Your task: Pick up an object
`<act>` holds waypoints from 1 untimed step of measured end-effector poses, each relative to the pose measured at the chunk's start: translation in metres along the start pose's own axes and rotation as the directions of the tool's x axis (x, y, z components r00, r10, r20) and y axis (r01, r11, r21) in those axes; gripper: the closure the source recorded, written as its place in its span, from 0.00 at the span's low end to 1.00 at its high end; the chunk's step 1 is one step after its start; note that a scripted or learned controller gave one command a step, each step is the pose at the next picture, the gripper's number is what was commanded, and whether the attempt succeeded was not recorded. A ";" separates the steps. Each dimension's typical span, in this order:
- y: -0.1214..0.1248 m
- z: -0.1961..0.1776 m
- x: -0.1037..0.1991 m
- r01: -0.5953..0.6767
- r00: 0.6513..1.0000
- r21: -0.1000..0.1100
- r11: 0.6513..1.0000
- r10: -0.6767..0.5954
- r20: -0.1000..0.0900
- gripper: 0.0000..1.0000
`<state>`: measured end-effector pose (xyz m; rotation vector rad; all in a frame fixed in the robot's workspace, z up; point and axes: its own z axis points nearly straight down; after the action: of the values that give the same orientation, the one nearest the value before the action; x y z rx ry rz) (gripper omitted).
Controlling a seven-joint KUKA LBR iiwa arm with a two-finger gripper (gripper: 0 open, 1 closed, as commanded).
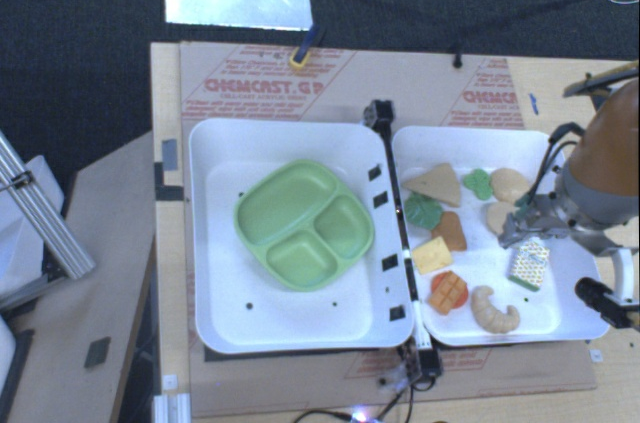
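Note:
The right bin (470,329) holds several toy foods: a tan wedge (435,183), a light green piece (478,181), a beige lump (510,183), a dark green leafy piece (422,211), a brown-orange piece (453,231), a yellow block (432,255), an orange-red piece (448,291) and a tan curved pastry (495,310). A white object with green checks (530,263) lies near the bin's right side. My gripper (523,229) hangs low over the bin, just above and left of the checked object. The beige lump sits close behind it.
In the left bin (215,311) lies a green divided plate (305,223). A black divider with clips (392,211) runs between the bins. The arm's grey wrist (600,196) covers the right bin's far right side. Brown cardboard (260,83) lies under both bins.

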<state>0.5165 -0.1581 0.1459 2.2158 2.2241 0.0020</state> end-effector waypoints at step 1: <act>0.005 -0.044 -0.005 0.000 1.000 -0.001 1.000 0.000 0.000 1.00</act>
<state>0.5217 -0.1633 0.1899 2.2148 2.2235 0.0027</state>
